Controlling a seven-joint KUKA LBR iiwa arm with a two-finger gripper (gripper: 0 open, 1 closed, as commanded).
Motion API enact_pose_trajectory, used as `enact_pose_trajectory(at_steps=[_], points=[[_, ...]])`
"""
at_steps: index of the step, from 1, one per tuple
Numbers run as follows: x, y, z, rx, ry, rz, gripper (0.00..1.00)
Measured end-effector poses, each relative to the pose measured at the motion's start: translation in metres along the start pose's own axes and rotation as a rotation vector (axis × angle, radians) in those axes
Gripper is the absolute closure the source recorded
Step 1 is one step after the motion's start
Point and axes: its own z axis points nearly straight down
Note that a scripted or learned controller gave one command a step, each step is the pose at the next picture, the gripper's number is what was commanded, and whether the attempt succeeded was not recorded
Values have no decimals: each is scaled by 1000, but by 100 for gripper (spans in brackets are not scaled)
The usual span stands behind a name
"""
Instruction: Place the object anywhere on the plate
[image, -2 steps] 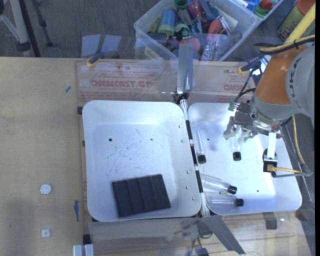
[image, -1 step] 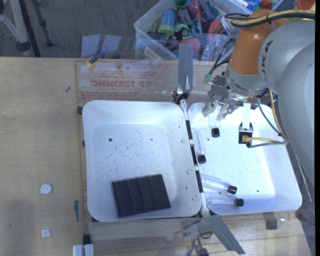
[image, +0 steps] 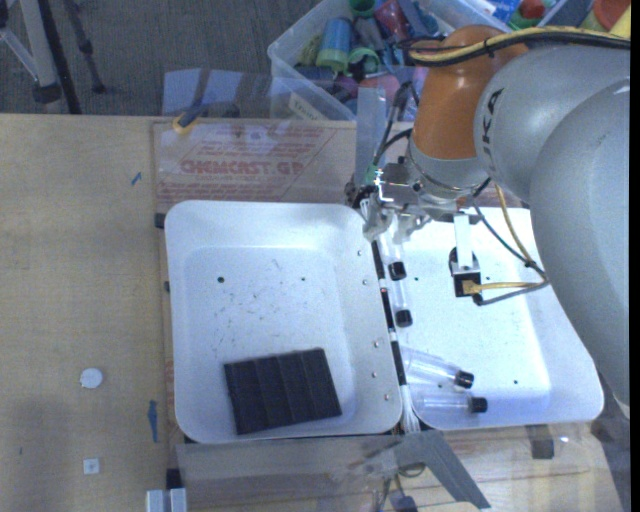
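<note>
A dark grey ribbed rectangular plate (image: 282, 390) lies flat in the near part of the left bin (image: 200, 240). Two clear tubes with black caps (image: 440, 372) (image: 452, 404) lie in the near left corner of the right bin (image: 520, 330). Another clear tube with black caps (image: 398, 294) lies along that bin's left wall. My gripper (image: 383, 226) hangs over the far end of the divider between the bins, above that tube's far end and well away from the plate. I see nothing held in it.
The grey arm with its orange band (image: 450, 100) covers the far right of the right bin; a cable with a black and yellow fitting (image: 466, 280) dangles over it. A box of coloured items (image: 340, 50) stands behind the bins. A cardboard sheet (image: 250, 165) lies behind the left bin.
</note>
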Motion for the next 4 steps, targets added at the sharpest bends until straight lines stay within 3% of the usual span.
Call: enact_pose_trajectory(at_steps=[1, 2, 3, 4], points=[[50, -4, 0, -4, 0, -48, 100], [97, 10, 36, -5, 0, -91, 100], [174, 2, 43, -7, 0, -438, 100], [191, 1, -44, -8, -1, -641, 100]])
